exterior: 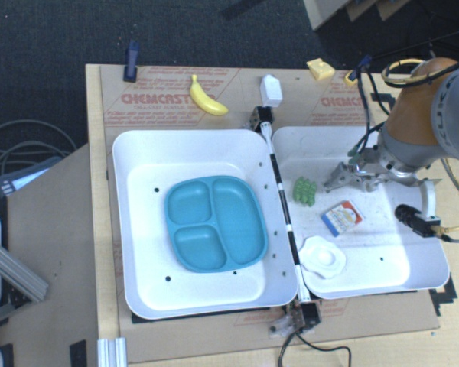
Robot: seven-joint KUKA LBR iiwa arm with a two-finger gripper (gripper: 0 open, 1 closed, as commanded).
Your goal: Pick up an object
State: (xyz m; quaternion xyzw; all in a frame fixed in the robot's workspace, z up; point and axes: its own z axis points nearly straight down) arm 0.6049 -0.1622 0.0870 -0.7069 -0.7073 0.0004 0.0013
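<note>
The gripper (350,173) hangs low over the right bin (421,270), its metal fingers pointing toward the divider, and I cannot tell how they stand; nothing shows between them.

Nearest to it, just off its tip toward the divider, lies a small green knobbly toy (304,191). A little further, below the gripper, a small red, white and blue packet (342,218) lies flat on the bin floor. Beyond that, toward the bin's front edge, sits a round white lid-like piece (322,258), hard to make out against the white plastic.

Any of the three could serve as the object to pick. The risks, as I judge them: the green toy is lumpy and close to the divider wall, so a sloppy closure could nudge it against the rim instead of catching it. The flat packet gives the fingers little to bite and may just slide. The white piece could simply be missed.

Far across the divider, the blue sectioned plate (214,223) rests in the left bin (130,159), well apart. Farther still, a yellow banana (206,98) lies on the cardboard.
</note>
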